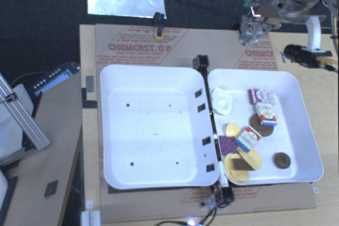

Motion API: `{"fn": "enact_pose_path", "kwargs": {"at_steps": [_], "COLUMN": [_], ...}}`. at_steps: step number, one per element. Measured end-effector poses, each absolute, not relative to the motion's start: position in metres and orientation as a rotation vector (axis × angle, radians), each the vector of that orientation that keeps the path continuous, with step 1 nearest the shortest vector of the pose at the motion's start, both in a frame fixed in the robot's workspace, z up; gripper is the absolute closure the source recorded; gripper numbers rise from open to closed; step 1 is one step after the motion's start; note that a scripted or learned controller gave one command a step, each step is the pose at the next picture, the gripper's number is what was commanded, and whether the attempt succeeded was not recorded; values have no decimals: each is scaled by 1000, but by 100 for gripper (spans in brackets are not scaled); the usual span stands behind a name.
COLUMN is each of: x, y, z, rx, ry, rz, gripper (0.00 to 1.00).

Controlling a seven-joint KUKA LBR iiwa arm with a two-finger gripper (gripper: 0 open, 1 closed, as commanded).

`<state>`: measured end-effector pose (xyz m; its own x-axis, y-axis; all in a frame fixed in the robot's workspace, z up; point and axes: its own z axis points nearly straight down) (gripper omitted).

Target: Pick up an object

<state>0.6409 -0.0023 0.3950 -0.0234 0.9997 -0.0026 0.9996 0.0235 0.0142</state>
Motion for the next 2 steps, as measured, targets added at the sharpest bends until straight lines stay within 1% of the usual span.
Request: {"fn": "enact_pose_path", "kwargs": {"at_steps": [1, 2], "x": [648, 600], "y": [51, 102], "z": [426, 421], "rx": [2210, 2211], "ry": [2229, 2233], "rz": [7, 3], "gripper": [100, 100]}}
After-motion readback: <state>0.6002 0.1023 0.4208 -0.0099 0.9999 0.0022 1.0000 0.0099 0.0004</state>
